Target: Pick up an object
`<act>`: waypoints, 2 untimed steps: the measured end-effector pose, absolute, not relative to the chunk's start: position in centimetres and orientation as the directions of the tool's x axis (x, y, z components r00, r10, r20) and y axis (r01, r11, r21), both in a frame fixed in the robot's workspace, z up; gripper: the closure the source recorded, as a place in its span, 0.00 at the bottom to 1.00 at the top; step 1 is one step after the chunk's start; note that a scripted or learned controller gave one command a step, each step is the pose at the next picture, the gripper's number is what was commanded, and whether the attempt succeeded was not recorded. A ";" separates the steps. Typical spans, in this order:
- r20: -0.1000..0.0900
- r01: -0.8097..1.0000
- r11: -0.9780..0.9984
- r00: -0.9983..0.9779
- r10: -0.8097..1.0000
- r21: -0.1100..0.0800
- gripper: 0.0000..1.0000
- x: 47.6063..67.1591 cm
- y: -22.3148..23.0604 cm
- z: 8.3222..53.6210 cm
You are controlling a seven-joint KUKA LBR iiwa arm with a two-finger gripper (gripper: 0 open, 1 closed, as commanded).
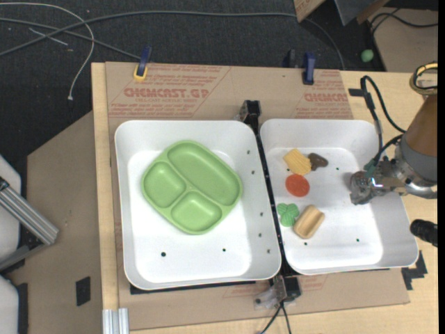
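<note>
— Where is the gripper [361,188]?

— Over the right bin [361,249], at three o'clock of it. If the fingers are wide or narrow, I cannot tell.

— And the objects?

— At nine o'clock of the gripper, apart from it: yellow corn [297,162], brown piece [318,161], red tomato [297,185], green piece [288,214], bread roll [309,222]. The left bin [139,256] holds a green divided plate [192,186].
</note>
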State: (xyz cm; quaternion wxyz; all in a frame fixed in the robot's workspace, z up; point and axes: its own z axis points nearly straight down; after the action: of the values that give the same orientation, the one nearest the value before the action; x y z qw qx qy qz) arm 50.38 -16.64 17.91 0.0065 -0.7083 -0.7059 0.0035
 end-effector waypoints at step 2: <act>0.003 1.000 0.000 0.000 1.000 -0.005 0.00 50.6 -16.6 12.4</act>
State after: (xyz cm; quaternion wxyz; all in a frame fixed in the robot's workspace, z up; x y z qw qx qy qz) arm 50.62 -16.56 12.36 0.0029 -0.7073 -0.7069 0.0009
